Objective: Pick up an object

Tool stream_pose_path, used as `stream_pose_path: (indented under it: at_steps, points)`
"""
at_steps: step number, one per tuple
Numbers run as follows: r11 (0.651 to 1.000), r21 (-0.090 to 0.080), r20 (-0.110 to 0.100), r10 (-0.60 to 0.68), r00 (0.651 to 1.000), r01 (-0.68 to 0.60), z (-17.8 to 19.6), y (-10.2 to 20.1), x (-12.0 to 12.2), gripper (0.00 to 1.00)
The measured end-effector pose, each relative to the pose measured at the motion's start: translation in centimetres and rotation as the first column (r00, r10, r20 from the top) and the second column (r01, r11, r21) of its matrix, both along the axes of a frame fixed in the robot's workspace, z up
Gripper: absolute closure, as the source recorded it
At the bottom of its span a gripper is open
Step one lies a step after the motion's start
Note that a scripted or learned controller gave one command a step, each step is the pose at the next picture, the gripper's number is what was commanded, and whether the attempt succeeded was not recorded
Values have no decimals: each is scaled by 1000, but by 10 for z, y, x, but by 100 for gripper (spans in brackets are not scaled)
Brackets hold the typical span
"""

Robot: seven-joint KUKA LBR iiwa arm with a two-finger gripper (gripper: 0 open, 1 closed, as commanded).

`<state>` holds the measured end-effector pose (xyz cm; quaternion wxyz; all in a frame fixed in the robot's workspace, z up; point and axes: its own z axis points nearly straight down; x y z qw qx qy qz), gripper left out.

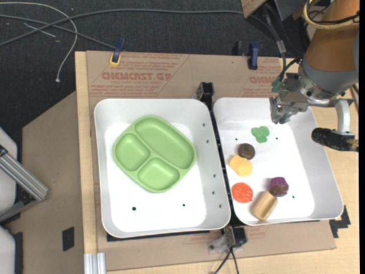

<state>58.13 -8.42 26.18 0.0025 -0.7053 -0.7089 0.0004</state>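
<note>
**Arm poised over the right bin, nothing taken up yet**

The gripper (280, 117) hangs above the far edge of the right bin (319, 170), close to its far right corner. Its fingers point down and carry nothing; whether they are spread or closed cannot be told from this slant, since the tips blur into one dark mass.

Six small things lie in the right bin. Nearest the gripper is a green toy (260, 133), flat and lobed, just beside the fingertips toward the bin's middle. Along the left wall, from far to near, lie a brown ball (246, 150), a yellow lump (240, 165) touching it, and an orange disc (242, 192). Near the front edge a tan cylinder (264, 205) lies on its side with a purple piece (278, 185) against its far end.

The left bin (114, 210) holds a green divided plate (154, 153), set at an angle near the middle.

Handling, as a judgement: the green toy is the likeliest target. It looks light and stiff, probably smooth plastic, and low enough to slip from a shallow grip. The fingers should close across its narrowest span, low against the bin floor.
</note>
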Motion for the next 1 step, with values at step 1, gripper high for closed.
stream_pose_path:
  at_steps: [1]
  points:
    - [1000,-1,1,0,1000,0,-7,45,-2,100]
